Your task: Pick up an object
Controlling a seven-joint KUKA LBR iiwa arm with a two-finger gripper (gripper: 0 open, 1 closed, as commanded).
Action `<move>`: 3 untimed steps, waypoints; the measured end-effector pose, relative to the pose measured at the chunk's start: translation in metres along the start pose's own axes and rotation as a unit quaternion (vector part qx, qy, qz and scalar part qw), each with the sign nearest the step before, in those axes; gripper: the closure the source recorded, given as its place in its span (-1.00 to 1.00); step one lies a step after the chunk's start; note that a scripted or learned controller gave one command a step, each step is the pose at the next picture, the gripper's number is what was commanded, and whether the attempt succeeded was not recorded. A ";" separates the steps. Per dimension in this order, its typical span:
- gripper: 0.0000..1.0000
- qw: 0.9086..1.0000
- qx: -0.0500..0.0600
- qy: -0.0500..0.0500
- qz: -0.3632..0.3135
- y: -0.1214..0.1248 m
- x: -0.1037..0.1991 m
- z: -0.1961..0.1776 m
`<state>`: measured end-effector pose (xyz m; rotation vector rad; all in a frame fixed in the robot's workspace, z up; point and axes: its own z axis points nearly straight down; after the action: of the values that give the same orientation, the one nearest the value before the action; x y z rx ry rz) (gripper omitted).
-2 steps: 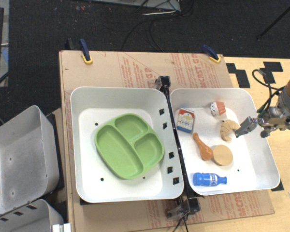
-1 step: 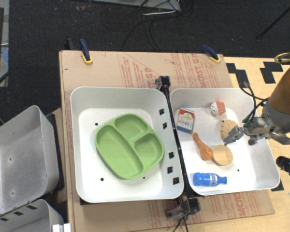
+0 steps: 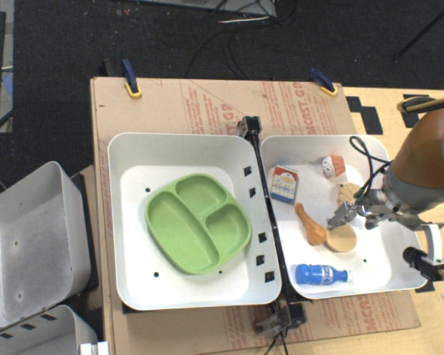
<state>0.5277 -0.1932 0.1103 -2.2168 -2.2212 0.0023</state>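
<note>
Fingers of the gripper (image 3: 345, 215) look spread above the wooden spoon (image 3: 315, 229) in the right bin (image 3: 377, 279); light, stiff and smooth, it is probably best pinched across its slim handle.

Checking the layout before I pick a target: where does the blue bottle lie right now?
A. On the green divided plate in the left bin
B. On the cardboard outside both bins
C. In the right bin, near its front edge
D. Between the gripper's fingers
C: the blue bottle lies on its side on the floor of the right bin, near the front rim, apart from the gripper.
</note>
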 end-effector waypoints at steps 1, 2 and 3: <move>-1.00 1.000 0.000 0.000 0.001 0.000 0.001 0.019; 1.00 1.000 -0.002 -0.001 0.001 0.001 0.001 0.008; 1.00 1.000 -0.004 -0.002 0.000 0.011 -0.002 -0.040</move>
<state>0.5385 -0.1954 0.1508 -2.2213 -2.2279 -0.0030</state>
